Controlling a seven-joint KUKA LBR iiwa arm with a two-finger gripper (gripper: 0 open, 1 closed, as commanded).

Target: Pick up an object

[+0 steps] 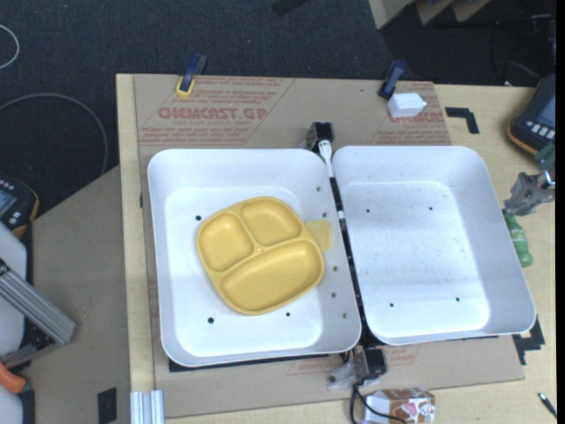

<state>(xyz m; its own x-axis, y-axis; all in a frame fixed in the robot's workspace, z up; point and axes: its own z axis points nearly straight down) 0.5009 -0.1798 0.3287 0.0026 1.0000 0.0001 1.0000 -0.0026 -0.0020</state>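
- Plate (259, 254), yellow and divided, is lying flat in the left bin (168, 237), left of centre frame.
- Right bin (477, 237) is sitting beside it.
- Tool (528, 193) is hovering at the right edge; I cannot tell its finger spread. Gripping the plate's rim looks best.

The table (291, 113) is a tan board printed with reddish lettering along its far part; two shallow white bins lie on it side by side, the left bin (168, 237) and the right bin (477, 175), their inner rims touching down the middle; a small white block (406, 105) sits near the far edge, right of centre; a yellow clip (186, 84) grips the far edge on the left; a green object (518, 242) lies just beside the right bin's right rim.
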